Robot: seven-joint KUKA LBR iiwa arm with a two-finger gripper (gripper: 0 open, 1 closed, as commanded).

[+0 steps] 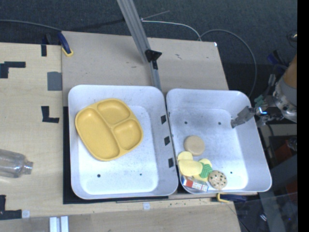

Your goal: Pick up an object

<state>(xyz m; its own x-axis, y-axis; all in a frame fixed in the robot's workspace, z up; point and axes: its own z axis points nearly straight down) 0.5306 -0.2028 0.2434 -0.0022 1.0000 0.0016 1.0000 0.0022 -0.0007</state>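
Note:
The right bin (241, 100) holds a cluster of small objects near its front edge: a beige round disc (194, 144), yellow toy food pieces (189, 166), a green piece (206, 170), a speckled cookie (217, 179) and a red-and-white item (195, 183). A yellow divided plate (108, 128) lies in the left bin (77, 178). My gripper (240, 117) hangs at the right bin's right side, above its floor. It is well to the right of and behind the cluster, and nothing is visible in it.
A slanted metal pole (136, 28) reaches down to the bins' shared back corner. A clear plastic bottle (12, 163) lies on the bench at the far left. Cables (231, 37) run behind the right bin. A blue and yellow clamp (65, 43) sits at the back left.

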